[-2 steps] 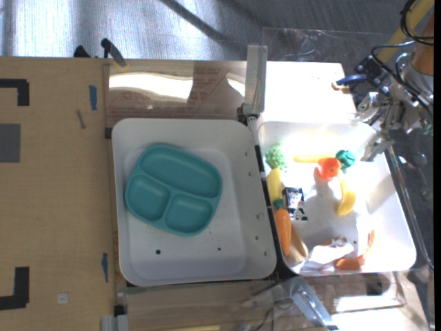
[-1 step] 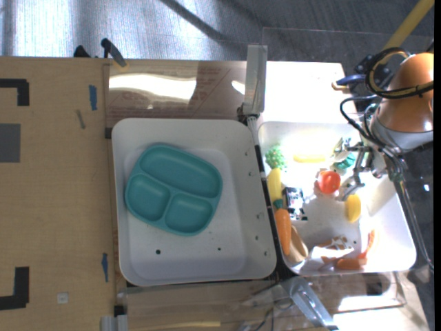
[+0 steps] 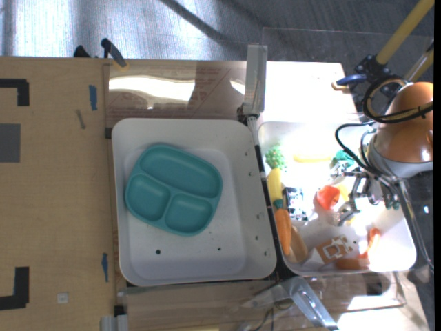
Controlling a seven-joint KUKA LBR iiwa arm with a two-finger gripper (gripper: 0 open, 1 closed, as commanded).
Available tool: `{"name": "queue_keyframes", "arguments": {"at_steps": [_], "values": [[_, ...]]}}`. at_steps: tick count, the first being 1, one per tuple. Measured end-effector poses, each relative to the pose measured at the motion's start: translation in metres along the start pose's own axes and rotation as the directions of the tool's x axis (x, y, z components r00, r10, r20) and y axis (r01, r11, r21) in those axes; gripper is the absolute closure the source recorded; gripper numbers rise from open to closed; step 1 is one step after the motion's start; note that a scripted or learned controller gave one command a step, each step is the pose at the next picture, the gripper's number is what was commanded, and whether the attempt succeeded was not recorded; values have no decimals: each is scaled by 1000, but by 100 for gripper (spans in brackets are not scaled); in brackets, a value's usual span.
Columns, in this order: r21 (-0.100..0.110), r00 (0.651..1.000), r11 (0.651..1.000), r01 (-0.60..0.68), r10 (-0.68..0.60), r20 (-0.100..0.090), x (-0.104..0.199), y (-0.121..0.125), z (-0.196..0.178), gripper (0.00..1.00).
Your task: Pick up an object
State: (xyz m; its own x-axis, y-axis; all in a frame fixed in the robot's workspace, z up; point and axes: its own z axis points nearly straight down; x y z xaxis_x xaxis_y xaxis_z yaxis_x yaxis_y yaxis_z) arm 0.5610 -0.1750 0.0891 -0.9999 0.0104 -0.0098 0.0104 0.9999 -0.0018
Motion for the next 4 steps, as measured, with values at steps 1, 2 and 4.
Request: {"name": "queue_keyframes", "arguments": {"at_steps": [1,2,4], "values": [[4,999,999,48,-48,3,-7,-52,-53,0],[-1,999,999,49,-49,-2,41,-30,-1,0],[-10,725,725,688,-688,2,43,-43,-11,0]]}}
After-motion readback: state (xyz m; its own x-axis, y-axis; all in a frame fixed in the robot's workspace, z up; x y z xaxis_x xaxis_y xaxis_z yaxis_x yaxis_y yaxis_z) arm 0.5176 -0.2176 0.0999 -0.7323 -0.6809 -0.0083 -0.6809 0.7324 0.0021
